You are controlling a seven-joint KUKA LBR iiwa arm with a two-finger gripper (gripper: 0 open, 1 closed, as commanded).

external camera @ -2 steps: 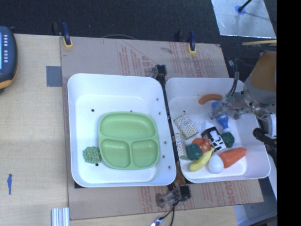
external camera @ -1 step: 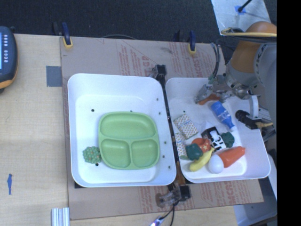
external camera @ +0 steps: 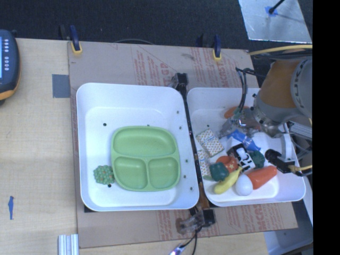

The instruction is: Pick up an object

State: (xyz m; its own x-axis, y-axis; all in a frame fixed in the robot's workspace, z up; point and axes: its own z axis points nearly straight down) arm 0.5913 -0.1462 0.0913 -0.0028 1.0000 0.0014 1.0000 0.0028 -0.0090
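Orange plastic toy carrot (external camera: 262, 176) lies near the front of the right white bin (external camera: 276, 195), touching a white egg (external camera: 244, 186). Likely light, rigid, slick; I would grip across its thick middle. My claw (external camera: 237, 125): opening cannot be determined.

Wooden bench (external camera: 32, 158) — dark floor (external camera: 133, 9)
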